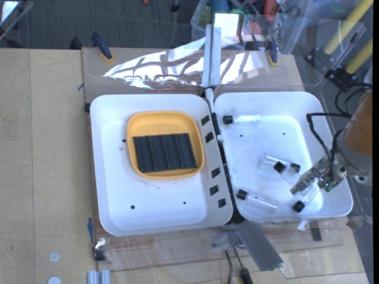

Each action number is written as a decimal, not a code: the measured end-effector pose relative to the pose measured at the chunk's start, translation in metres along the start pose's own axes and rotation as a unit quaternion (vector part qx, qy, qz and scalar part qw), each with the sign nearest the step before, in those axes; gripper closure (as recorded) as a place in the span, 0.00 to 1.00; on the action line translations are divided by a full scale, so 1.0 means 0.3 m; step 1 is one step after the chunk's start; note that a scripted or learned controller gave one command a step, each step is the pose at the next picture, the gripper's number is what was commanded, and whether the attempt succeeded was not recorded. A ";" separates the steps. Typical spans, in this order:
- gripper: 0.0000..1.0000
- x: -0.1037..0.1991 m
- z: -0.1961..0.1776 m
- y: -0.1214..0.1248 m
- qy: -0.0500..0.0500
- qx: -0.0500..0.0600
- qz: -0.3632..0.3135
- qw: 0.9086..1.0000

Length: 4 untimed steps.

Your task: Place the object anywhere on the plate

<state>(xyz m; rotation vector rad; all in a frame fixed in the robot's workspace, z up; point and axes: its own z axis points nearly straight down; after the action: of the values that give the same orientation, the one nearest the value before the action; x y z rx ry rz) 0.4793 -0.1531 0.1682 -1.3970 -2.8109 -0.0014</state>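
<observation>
The gripper (314,182) sits low in the right bin (278,105), near its front right corner, tilted over a clear vial (303,185) with a black cap. Whether it is clamped on that vial or merely beside it I cannot tell, as the tool and the vial overlap and blur together there. The arm (361,141) leans in from the right, its cable looping over the bin's rim, which suits a reach into that corner.

Several like vials lie scattered flat on the right bin's floor: one near the back (243,119), one in the middle (278,164), one near the front left (256,200). They lie apart from one another, so each can probably be taken singly.

The yellow plate (139,126) rests in the left bin (112,206), well apart from the gripper, with a dark ribbed block (164,151) filling most of its middle. The vial by the gripper looks like the intended object, and it is not yet on the plate. Judging from this, the grasp stage is at hand; the carry must then cross the divider (214,158) between the bins, and the block leaves little bare plate to land on.
</observation>
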 end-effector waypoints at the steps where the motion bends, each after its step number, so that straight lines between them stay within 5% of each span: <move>1: 1.00 -0.141 0.139 -0.103 -0.001 -0.001 -0.169 0.986; 2: 1.00 -0.176 -0.164 -0.127 -0.004 -0.001 -0.237 0.972; 3: 0.00 -0.175 -0.164 -0.128 -0.003 -0.001 -0.237 0.972; 4: 0.00 -0.217 -0.549 -0.102 -0.005 -0.001 -0.335 0.942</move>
<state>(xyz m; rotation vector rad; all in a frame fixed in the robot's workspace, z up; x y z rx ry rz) 0.4945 -0.2239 0.3328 -0.3755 -3.1269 0.0001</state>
